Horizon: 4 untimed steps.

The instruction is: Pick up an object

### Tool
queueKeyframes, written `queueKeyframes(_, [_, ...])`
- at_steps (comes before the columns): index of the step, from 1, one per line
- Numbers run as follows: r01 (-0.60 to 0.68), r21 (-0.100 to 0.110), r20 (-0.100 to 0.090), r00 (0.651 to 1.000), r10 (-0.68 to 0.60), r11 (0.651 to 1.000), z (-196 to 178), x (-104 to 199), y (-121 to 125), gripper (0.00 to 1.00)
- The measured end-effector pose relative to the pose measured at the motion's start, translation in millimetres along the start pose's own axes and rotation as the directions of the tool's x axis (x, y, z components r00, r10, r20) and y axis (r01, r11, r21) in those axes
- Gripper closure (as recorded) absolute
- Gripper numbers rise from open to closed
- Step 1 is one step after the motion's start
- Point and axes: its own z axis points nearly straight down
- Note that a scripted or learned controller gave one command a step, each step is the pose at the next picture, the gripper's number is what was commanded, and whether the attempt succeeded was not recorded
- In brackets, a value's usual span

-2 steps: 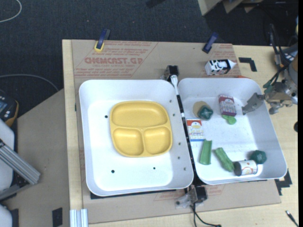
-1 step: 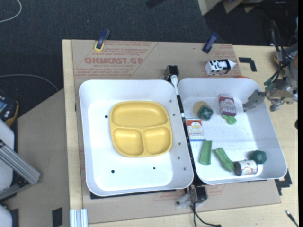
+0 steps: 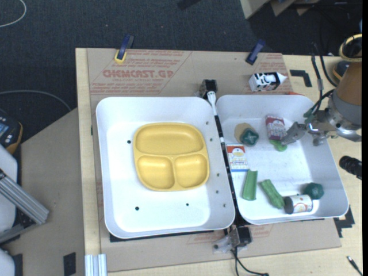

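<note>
Nearest me, along the front rim of the right bin (image 3: 339, 195), lies a small white can with a red label (image 3: 299, 203) on its side. A dark green round piece (image 3: 313, 190) sits touching it at about two o'clock, and a green stick (image 3: 272, 192) lies tilted just at its ten o'clock. Another green stick (image 3: 250, 184) stands almost upright on the bin floor a little further left, and a flat red-and-white packet (image 3: 237, 157) rests against the bin's left wall.

Across the divide, the left bin (image 3: 112, 171) carries a yellow divided plate (image 3: 171, 155) near its middle.

Further back in the right bin, a dark green lump (image 3: 249, 136) sits on a tan disc, and at its three o'clock lies a dark red pouch (image 3: 275, 127) with a bit of green (image 3: 280, 146) just below it. The tool (image 3: 294, 133) hangs right beside that pouch, at the pouch's three o'clock, with the grey arm (image 3: 345, 105) coming in from the right. I cannot tell how the tool stands, and I see nothing between its tips.

To my eye this is the approach step: nothing is lifted, and the pouch or the green bit looks like the likely target. The next move calls for settling squarely over one piece, then closing and rising cleanly.

Farthest off, on the surface (image 3: 172, 68) behind the bins, stands a little black-and-white carton (image 3: 267, 81).
</note>
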Motion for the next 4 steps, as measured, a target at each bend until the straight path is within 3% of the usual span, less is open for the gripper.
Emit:
queueKeyframes(1, [-0.001, 0.002, -0.001, 1.000, 0.001, 1.000, 62, 5, -6, 0.00])
queueKeyframes(2, [-0.001, -0.002, 0.001, 1.000, 0.001, 1.000, 76, 6, -6, 0.00])
queueKeyframes(3, [-0.001, -0.006, 0.002, 1.000, 0.001, 1.000, 64, 6, -5, 1.00])
queueKeyframes(4, [-0.001, -0.012, 0.005, 1.000, 0.001, 1.000, 20, 4, -6, 1.00])
